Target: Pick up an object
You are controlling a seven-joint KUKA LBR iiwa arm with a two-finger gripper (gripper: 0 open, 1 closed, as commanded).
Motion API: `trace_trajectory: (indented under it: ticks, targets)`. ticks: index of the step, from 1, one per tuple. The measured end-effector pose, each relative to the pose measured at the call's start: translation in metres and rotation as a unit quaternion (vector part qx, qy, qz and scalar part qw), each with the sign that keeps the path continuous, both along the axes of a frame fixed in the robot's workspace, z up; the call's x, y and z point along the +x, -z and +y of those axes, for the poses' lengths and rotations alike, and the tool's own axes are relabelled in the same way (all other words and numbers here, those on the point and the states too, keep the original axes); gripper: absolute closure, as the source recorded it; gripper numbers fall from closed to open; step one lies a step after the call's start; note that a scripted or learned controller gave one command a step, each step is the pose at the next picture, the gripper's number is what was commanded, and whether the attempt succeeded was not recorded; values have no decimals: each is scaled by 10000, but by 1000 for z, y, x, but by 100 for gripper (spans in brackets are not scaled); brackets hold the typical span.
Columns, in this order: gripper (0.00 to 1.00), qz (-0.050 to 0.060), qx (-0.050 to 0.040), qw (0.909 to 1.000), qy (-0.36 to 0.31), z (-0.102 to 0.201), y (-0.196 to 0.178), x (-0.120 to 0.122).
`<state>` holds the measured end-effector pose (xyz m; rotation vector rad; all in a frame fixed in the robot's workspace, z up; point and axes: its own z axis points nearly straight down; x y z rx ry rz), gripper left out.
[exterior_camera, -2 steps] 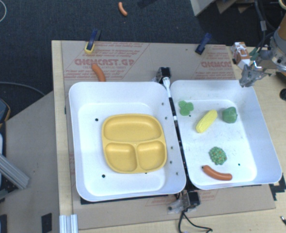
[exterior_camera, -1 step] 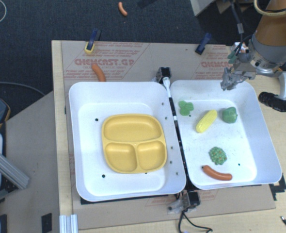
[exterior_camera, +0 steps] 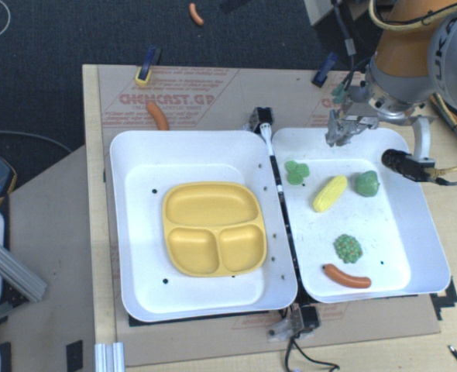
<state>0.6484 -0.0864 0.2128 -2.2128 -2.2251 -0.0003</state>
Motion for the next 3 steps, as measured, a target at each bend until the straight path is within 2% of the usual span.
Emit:
trace_trajectory:
  ticks: [1,2,3]
  targets:
    - [100,-27,-9,10000,9,28,-23,-7]
    - [100,3,-10,10000,22,33,-12,-10]
    - [100,-30,-19,10000,33,17,-20,-2]
